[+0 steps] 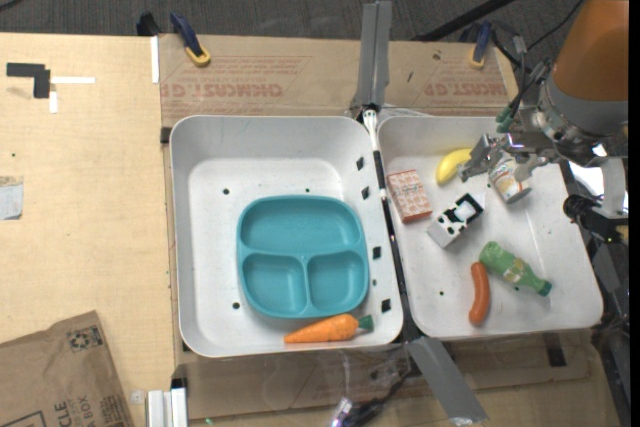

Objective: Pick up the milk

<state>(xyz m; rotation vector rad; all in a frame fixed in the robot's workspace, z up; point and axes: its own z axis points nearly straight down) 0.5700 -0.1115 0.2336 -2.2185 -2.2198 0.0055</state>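
Milk carton (pixel 456 219) on its side in the middle of the right bin (pixel 570 310), gripper (pixel 497 158) up near the bin's far edge and well apart from it.

I see the carton as a small black-and-white box, lying tilted between the red-and-white box (pixel 408 195) on its left and the green bottle (pixel 513 270) on its lower right, touching neither. I judge it light and stiff but thin-walled, so a hard squeeze could dent it, and its smooth printed faces may slip. I would take it across the two long flat sides, near the middle, not by the corner. The gripper hangs beside the banana (pixel 453 165), close to a small tan thing (pixel 510 186) that I cannot identify; I cannot tell from here how its jaws stand. A sausage (pixel 479 293) lies further down, out of the way.
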